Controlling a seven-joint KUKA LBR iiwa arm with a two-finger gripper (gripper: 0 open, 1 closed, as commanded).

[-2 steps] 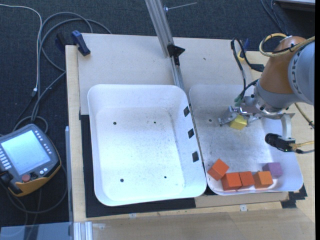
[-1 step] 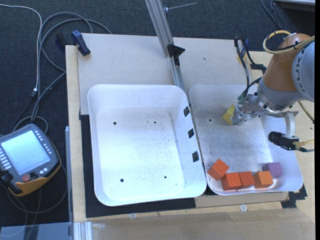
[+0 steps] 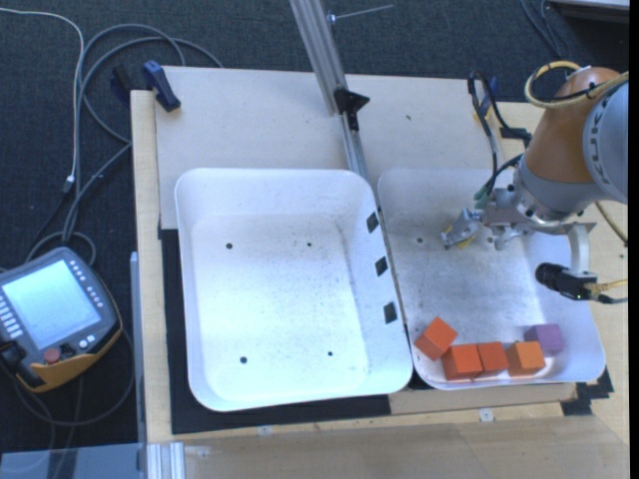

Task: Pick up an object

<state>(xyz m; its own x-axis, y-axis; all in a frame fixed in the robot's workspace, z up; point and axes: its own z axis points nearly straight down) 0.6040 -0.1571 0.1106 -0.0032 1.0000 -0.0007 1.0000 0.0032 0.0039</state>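
Note:
Several orange blocks lie along the near edge of the right bin: one tilted block, then a row of three. A purple block sits just behind the row's right end. My gripper hangs over the middle of the right bin, well behind the blocks and apart from them. I see nothing between its fingers. The grey arm with its orange band comes in from the right.
The left bin stands beside the right one. A metal post rises at the back between the bins. Cables run along the arm, and a black fitting hangs at the right bin's right side.

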